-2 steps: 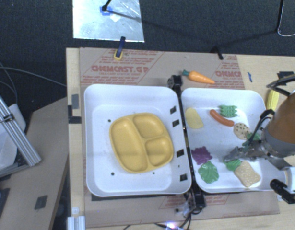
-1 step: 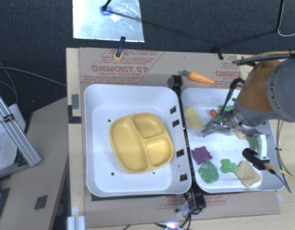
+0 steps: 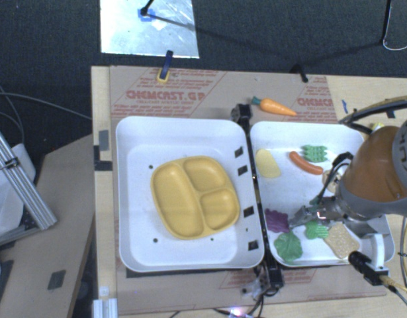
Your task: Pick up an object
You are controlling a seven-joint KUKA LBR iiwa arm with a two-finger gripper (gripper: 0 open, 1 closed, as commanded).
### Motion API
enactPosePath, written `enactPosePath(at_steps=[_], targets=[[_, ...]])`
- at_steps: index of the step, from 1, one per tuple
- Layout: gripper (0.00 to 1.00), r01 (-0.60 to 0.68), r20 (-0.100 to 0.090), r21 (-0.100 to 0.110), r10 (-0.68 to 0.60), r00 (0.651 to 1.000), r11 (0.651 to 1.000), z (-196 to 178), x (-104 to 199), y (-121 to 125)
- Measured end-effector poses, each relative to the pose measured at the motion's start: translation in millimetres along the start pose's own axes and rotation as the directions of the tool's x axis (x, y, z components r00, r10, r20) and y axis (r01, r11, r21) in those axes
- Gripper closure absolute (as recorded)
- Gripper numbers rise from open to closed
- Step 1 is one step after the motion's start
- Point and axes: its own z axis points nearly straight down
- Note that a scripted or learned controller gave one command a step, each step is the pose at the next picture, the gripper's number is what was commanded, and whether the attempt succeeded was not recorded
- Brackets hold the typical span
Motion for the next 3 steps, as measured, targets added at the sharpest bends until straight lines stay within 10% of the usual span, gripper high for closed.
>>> enactPosePath(at_steps=[1, 2, 3], targets=[[1.0, 0.005, 0.002, -0.01, -0.005, 1.0, 1.0, -11.6, 0.9, 5.7], [1.0, 0.01, 0.0, -0.007, -0.01, 1.0, 1.0, -0.2, 48.1, 5.0], [1.0, 0.015, 0.0, -0.02, -0.015, 1.0, 1.0, -107.1, 101.8, 35.2]])
